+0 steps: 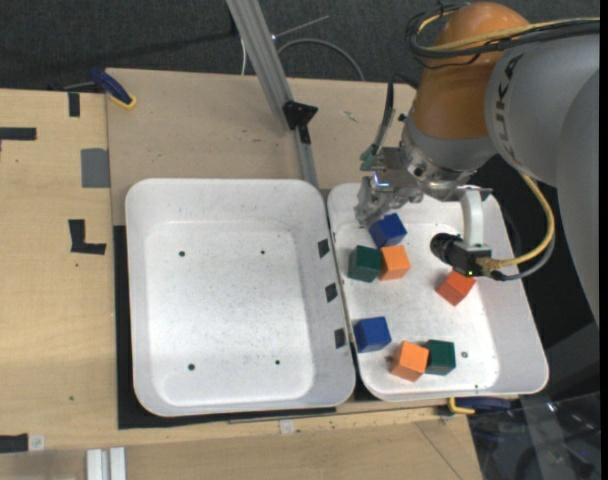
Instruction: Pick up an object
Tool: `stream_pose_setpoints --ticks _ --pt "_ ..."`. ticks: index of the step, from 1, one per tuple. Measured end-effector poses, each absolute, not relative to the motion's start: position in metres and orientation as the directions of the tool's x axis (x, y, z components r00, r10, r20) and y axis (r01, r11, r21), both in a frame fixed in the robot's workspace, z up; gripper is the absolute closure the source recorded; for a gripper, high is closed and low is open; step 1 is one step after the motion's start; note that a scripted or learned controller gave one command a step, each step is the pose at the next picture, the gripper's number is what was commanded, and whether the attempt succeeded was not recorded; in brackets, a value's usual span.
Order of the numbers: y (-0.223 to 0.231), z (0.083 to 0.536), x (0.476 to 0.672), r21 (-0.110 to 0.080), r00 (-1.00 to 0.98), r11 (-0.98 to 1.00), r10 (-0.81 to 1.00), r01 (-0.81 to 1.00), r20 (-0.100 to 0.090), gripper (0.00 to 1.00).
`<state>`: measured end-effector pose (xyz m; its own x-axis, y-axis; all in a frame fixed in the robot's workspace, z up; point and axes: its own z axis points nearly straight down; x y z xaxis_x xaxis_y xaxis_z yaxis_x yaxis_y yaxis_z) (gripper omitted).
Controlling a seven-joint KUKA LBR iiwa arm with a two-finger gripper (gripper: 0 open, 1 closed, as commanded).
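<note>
End effector [376, 206] hovers at the right bin's [504, 368] upper-left rim, beside a blue cube [388, 230]; finger state unclear. Tan counter [44, 298] surrounds.

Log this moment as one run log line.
gripper: low over right white bin, beside blue cube | grasp: unconfirmed | cubes in bin: seven

bench [204, 133] | two white bins [229, 293] side by side | maybe tape marks [79, 236]
</note>
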<state>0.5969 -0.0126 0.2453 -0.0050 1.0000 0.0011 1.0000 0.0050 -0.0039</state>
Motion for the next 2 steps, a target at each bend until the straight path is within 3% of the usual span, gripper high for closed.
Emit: stream_pose_setpoints --ticks 2 --pt "0.091 0.255 0.547 -0.003 -0.008 0.008 1.0 1.0 0.002 1.0"
